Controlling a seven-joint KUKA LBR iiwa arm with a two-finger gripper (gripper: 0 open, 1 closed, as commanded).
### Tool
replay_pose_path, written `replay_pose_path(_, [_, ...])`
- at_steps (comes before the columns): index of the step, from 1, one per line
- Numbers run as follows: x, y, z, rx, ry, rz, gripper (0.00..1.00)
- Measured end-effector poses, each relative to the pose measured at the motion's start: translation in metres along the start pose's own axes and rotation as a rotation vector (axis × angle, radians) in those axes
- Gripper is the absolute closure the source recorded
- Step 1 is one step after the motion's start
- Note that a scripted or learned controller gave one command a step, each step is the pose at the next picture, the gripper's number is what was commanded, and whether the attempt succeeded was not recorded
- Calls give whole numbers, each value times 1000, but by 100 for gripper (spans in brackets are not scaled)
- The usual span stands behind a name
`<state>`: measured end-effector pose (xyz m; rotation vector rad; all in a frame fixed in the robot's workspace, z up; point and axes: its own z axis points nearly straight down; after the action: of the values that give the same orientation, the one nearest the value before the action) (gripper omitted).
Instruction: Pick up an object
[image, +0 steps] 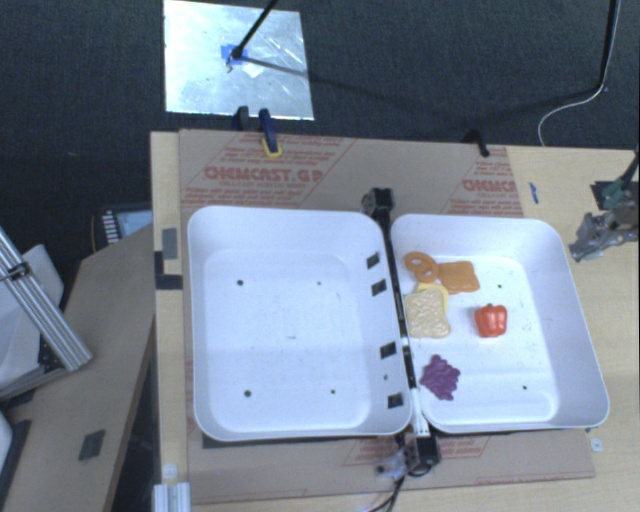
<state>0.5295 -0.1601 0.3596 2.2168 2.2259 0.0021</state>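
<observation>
Here, the red pepper lies well left of the tool, grip unclear.

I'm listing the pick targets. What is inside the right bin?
The right bin holds a red pepper, purple grapes, a pretzel, an orange slice and a pale waffle-like piece. What lies beneath that overlapping cluster is covered.

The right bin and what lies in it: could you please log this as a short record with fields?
right bin: shallow, white
pretzel: upper left, touching the orange slab
orange slab: right of the pretzel
waffle piece: below the pretzel, near the divider
red pepper: centre, apart from the rest
purple cluster: lower left
gripper: outside the bin, at the right edge, holding nothing visible
</observation>
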Motion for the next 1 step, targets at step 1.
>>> replay_pose_path(1, [-22, -44, 80, 2, 0, 4, 100])
